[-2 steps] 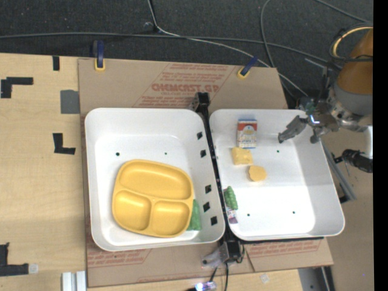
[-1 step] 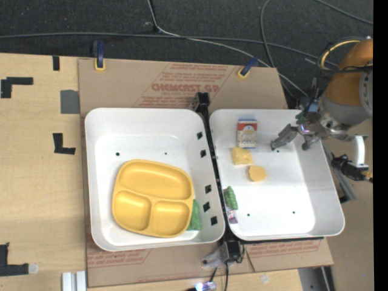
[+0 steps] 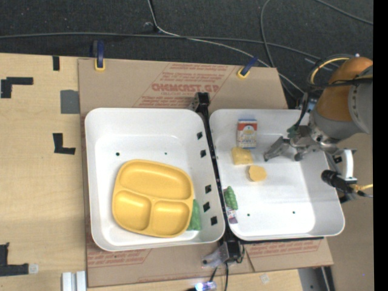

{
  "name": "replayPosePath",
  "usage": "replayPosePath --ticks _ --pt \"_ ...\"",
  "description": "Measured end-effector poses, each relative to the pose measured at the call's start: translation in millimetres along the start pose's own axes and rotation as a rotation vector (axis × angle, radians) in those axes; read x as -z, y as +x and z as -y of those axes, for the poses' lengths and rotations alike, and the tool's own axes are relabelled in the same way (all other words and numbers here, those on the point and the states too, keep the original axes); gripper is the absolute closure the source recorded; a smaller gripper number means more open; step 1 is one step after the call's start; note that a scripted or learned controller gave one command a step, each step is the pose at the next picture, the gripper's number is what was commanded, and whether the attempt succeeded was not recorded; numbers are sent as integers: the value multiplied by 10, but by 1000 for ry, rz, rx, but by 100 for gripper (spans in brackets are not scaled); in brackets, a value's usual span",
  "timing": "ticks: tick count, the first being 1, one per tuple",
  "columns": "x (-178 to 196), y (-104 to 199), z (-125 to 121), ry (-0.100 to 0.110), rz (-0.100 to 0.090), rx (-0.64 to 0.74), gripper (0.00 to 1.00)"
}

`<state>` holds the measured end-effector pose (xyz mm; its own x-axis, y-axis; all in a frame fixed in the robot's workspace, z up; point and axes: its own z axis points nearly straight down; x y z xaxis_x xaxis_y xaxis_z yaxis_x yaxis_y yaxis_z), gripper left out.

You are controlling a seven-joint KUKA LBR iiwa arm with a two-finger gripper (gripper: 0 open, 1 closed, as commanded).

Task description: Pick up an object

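The arm is reaching in from the right, and its gripper point(image 3: 284, 149) is hanging over the right bin point(image 3: 327, 220), up toward the far side. The two fingers are standing apart, and nothing is sitting between them — so no object is picked up yet. It looks like the reaching step is going on, before any grab. The closest things to the fingers are lying just to their left: a yellow block point(image 3: 241, 156) and a yellow round piece point(image 3: 257, 173) a little nearer to us. A small box with a red top point(image 3: 247, 132) is standing just beyond the block, farther away. Down along the left wall of that bin, a small green packet point(image 3: 230, 197) is lying. So the right bin is holding four small things. The left bin point(image 3: 97, 132) is holding one big yellow tray with three sections point(image 3: 153, 197), and one green thing point(image 3: 194, 216) is peeking out at the tray's right edge. For the next move, I think the gripper needs to slide left over one yellow piece, go down around it, and then squeeze — carefully, because the pieces are lying close together.
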<state>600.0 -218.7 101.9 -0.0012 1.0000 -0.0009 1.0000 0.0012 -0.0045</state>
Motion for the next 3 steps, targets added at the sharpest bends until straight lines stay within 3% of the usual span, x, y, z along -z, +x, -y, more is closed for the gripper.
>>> replayPosePath --ticks 1,3 --pt "123 6 -11 -3 0 2 100" --pt "1173 41 -7 -8 0 1 100"
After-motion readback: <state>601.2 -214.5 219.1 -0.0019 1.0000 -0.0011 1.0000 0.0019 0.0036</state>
